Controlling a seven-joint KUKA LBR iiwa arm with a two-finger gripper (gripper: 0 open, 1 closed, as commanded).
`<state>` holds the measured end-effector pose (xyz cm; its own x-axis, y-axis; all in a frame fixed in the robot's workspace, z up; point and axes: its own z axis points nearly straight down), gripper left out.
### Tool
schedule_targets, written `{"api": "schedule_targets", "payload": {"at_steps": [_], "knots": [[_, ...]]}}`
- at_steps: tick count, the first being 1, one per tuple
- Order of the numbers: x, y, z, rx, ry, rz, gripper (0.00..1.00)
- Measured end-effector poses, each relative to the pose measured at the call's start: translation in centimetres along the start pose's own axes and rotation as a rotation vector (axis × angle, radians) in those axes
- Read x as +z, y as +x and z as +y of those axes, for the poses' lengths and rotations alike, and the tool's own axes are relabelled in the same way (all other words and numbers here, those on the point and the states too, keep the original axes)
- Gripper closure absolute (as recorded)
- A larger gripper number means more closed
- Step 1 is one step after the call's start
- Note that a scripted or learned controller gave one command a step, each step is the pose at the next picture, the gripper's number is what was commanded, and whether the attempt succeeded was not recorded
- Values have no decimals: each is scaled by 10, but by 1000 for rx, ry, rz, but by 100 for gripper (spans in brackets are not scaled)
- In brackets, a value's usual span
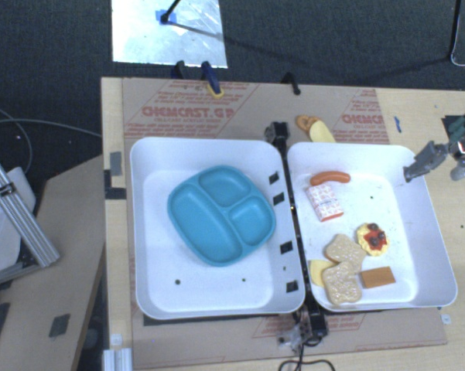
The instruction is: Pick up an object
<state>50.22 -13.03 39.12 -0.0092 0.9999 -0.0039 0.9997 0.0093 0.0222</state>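
Wooden, pale and partly covered by printed cardboard, the surface (77,207) carries two shallow white bins side by side. The left bin (151,284) is occupied by a blue divided plate (220,215), seated near its middle. The right bin (425,238) is taken as the landmark for the rest.

At the upper right corner of the right bin, the arm is seen only as a grey end piece reaching in from the right edge, held low and roughly level, angled slightly down toward the bin's rim. The tool (418,165) hangs over that corner rim. Whether its fingers are spread or closed cannot be told, and nothing can be made out between them.

Inside the right bin, well apart from the tool, the toy foods are gathered toward the left and lower part. Two tan crackers (343,267) lie overlapping near the lower left, with a yellow piece (319,270) tucked at their left. A white patterned packet (326,202) lies toward the upper left, and a red sausage (329,178) just above it. A yellow and red tart (373,239) sits right of the crackers, and a small orange block (377,277) lies below it.
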Motion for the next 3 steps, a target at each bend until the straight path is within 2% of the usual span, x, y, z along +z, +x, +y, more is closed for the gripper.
{"api": "schedule_targets", "payload": {"at_steps": [1, 2, 3], "knots": [[-2, -1, -1, 0, 13, 1, 100], [-153, 28, 14, 1, 0, 1, 100], [-145, 182, -12, -11, 19, 8, 100]]}}
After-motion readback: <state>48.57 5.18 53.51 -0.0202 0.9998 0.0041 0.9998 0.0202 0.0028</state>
